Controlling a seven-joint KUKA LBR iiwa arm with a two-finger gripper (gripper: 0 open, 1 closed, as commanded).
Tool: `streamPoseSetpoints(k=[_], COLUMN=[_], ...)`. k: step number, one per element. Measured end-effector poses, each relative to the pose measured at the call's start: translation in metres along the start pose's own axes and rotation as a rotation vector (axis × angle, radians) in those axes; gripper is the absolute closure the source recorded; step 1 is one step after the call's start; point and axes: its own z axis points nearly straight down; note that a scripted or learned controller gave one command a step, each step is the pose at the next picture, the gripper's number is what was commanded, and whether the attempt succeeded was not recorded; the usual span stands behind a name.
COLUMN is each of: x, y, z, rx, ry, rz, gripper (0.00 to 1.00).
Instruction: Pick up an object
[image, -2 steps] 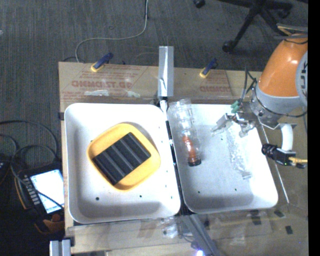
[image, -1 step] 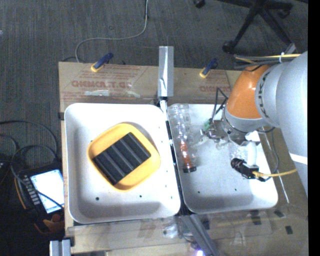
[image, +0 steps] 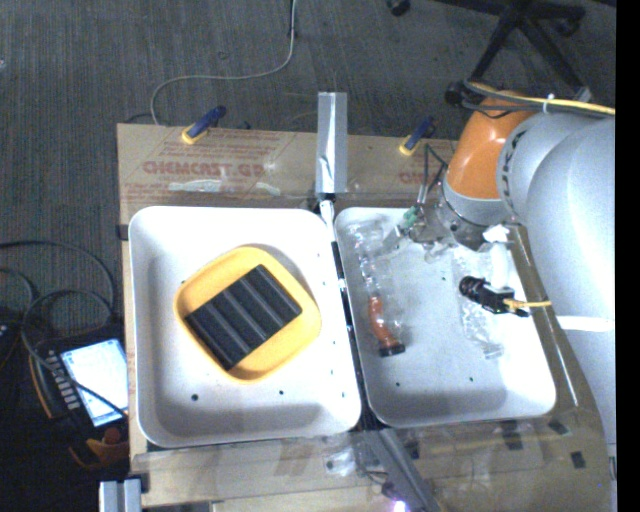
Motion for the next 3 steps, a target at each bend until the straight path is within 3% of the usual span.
streamPoseSetpoints(k=[1, 2, 3], x=[0.030, -0.030, -0.008], y=[-0.073, -0.086, -0.057], z=[-0.021, -0.109, -0.005], rx=[0.011, 0.011, 0.009], ry=[0.001, 0.001, 0.000], rz=[-0.226, -0.039, -0.017], gripper=[0.00, 0.00, 0.00])
